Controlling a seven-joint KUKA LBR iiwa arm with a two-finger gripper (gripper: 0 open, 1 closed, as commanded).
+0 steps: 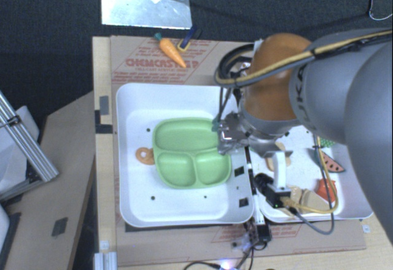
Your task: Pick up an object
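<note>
Green plastic divided tray (187,152): beside end effector (226,140); likely light, stiff, slick.
Grasp: thin right rim.
End effector state: cannot tell.

The arm (319,78) hides most of the right bin (353,204); its fingers unseen.

A pale green divided plate (187,153) lies in a white bin (132,109), an orange carrot (171,52) on printed brown cardboard (132,61), under the grey, orange-banded arm (319,72).
</note>
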